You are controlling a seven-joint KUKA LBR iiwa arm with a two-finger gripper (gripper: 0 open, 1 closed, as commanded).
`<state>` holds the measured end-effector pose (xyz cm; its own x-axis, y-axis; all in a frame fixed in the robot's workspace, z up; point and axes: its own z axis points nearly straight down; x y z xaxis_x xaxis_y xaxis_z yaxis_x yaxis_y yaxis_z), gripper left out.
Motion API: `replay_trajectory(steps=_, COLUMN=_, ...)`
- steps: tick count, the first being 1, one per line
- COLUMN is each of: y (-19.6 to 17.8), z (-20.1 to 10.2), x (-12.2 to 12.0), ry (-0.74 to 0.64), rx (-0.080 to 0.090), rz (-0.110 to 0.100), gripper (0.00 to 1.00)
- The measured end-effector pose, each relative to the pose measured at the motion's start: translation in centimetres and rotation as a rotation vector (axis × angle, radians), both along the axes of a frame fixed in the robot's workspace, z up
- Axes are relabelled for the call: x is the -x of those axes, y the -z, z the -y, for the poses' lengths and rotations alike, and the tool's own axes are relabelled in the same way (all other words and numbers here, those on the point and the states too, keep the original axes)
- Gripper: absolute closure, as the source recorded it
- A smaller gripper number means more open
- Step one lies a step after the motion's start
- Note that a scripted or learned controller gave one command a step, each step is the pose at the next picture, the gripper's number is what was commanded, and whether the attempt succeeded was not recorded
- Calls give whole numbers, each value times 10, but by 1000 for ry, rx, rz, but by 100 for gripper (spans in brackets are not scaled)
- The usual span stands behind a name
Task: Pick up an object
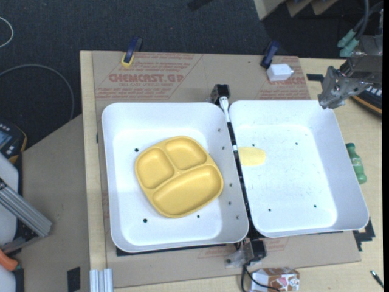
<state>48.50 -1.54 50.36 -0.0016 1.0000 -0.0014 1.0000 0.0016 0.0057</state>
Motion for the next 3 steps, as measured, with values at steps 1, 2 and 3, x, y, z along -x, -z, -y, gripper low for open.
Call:
replay_trajectory(steps=1, y=101, z=-33, x=6, ry=-1, rx=-2, rz=-13, gripper=100)
replay_trajectory(steps=2, y=33, z=-163, x=6, ry=-12, rx=-6, rz=3, gripper=100)
replay_trajectory(steps=3, y=16, z=-197, x=6, ry=0, rx=-2, rz=-2, gripper=100)
